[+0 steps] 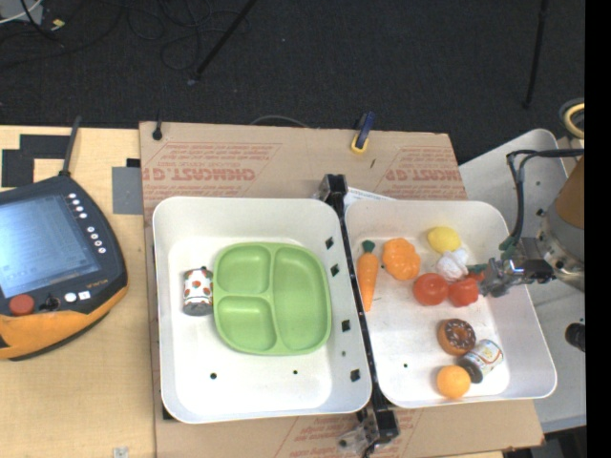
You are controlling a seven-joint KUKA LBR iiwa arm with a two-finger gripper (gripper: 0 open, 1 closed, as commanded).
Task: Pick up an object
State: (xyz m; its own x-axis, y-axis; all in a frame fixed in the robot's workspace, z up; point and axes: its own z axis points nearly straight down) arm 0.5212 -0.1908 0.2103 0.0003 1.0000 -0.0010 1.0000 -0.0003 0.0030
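Observation:
The right bin holds several toy foods: a carrot, an orange pepper, a yellow lemon, a white crumpled piece, two red tomatoes, a chocolate donut, a small jar and an orange. My gripper reaches in over the bin's right wall, low, just right of the right-hand tomato and the white piece. Whether it touches either is too small to tell.
The left bin carries a green divided plate and a small spotted cup at its left. A teach pendant lies on the bench far left. A black divider separates the bins. Arm and cables stand at the right.

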